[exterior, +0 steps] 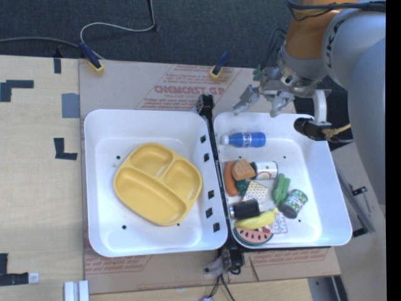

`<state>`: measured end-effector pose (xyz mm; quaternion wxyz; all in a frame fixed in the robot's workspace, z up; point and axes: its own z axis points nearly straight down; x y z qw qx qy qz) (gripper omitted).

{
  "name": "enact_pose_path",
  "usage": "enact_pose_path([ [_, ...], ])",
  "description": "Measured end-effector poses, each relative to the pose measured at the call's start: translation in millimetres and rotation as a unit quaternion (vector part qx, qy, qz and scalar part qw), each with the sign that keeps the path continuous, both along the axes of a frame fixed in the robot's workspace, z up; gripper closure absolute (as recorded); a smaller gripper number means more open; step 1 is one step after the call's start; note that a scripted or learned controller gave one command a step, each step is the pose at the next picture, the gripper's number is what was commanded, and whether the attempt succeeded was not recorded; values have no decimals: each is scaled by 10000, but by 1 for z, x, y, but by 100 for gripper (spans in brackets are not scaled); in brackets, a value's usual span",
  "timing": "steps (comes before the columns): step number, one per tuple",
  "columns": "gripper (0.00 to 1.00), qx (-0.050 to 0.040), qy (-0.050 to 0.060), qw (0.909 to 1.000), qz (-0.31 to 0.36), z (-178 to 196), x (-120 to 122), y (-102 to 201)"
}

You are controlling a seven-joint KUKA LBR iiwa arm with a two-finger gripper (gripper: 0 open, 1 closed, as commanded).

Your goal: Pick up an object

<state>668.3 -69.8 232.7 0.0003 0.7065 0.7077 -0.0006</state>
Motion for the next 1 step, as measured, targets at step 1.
enact_pose_path([
  [1,0,3,27,10000,-8,-108,-18,-24],
])
